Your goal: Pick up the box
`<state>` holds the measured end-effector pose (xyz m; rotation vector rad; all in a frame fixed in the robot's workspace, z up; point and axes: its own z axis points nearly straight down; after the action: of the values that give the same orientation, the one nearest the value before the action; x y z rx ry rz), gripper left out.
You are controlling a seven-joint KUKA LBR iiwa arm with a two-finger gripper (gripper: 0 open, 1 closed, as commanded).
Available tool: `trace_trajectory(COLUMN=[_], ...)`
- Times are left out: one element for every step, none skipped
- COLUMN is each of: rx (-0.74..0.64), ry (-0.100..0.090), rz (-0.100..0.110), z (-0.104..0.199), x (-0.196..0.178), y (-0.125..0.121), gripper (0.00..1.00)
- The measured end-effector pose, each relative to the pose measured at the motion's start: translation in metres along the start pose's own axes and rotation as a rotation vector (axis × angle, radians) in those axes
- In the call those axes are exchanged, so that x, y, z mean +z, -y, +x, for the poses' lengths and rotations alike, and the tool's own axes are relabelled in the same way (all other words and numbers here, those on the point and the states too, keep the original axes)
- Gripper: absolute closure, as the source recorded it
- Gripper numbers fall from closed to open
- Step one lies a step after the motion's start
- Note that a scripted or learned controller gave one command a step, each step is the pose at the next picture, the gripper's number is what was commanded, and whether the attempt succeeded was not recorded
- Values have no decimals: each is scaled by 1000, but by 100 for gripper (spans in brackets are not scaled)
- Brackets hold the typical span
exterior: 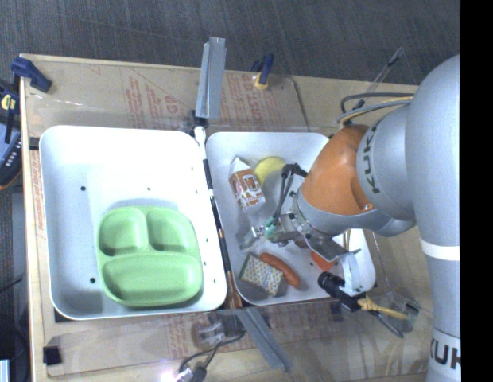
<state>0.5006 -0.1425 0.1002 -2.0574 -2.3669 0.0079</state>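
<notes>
Crowded right bin: you risk grabbing the wrong item.

Nearest you, the pouch (262, 274) and hot dog (280, 268) sit below the gripper (272, 231); you cannot tell its finger state. Beyond it, the box (247, 189) lies up-left, just beside the lemon (270, 169), long axis running toward the bin's (223, 146) far-left corner. A closing grip could nudge the lemon or clip the box's corner.

Dark carpet-like floor (111, 14), plywood bench (151, 94), blue clamps (28, 72)
</notes>
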Motion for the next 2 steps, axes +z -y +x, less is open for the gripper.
trace_trajectory(rx=[-31, 107], ry=[-1, -1], rz=[-5, -5], z=[3, -23], x=[9, 5], y=[-41, -101], gripper=[0, 0])
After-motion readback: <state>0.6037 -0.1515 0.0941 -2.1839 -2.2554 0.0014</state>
